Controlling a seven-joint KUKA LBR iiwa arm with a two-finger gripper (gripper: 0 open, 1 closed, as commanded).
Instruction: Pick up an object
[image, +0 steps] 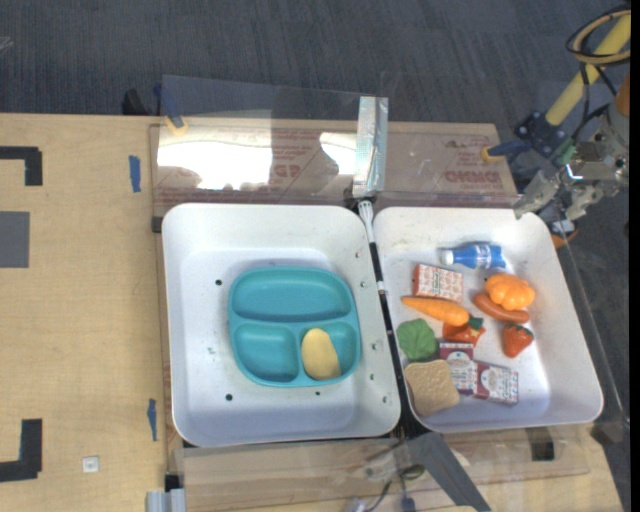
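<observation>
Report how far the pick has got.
Done: nothing from this pick; the potato lies in the teal tray in the left bin. In hand: nothing visibly held; the tool sits outside the right bin's upper right corner. Left: reach in and grasp something, perhaps the carrot or bottle.
</observation>
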